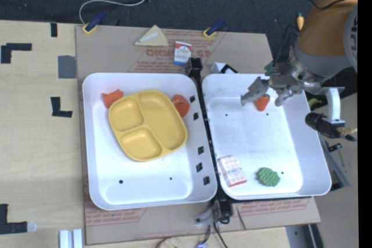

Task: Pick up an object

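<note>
My gripper (267, 96) hangs over the far part of the right bin (256, 136), its two fingers spread open. A small orange object (263, 103) sits just below and between the fingertips; the fingers are not closed on it. Near the bin's front edge lie a white and red packet (231, 170) and a green bumpy object (268, 176). In the left bin (99, 171) a yellow divided plate (147, 124) lies flat, with an orange piece (112, 97) at its far left and a red-orange piece (181, 104) at its right.
Behind the bins on the cardboard stand a small red and white carton (182, 53) and a tan wedge (152, 36). Blue clamps (215, 27) hold the board's far edge. The arm's grey and orange body (325, 32) fills the upper right.
</note>
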Robot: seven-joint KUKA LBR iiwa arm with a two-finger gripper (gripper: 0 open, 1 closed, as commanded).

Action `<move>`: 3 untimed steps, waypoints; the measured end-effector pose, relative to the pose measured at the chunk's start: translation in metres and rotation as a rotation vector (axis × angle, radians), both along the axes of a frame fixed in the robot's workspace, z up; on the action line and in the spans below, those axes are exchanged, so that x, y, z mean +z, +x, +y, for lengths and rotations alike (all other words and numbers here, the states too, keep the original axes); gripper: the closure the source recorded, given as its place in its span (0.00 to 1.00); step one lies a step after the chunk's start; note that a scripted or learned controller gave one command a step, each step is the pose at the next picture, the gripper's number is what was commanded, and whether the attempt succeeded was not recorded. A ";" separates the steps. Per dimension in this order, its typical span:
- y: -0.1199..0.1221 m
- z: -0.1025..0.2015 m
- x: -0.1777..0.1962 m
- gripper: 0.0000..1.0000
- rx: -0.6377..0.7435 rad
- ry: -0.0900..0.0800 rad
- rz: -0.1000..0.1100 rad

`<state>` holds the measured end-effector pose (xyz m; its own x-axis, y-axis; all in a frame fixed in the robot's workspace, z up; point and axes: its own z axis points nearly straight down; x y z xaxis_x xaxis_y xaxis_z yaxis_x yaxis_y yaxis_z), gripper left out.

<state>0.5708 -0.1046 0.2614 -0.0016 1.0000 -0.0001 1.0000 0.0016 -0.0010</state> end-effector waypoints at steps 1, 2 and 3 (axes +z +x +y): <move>0.063 -0.072 -0.060 0.00 -0.002 -0.002 0.003; 0.099 -0.085 -0.174 0.00 0.000 -0.003 -0.004; 0.099 -0.084 -0.165 1.00 0.002 -0.005 -0.005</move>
<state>0.6699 -0.1890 0.0968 -0.0038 1.0000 -0.0047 1.0000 0.0039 0.0035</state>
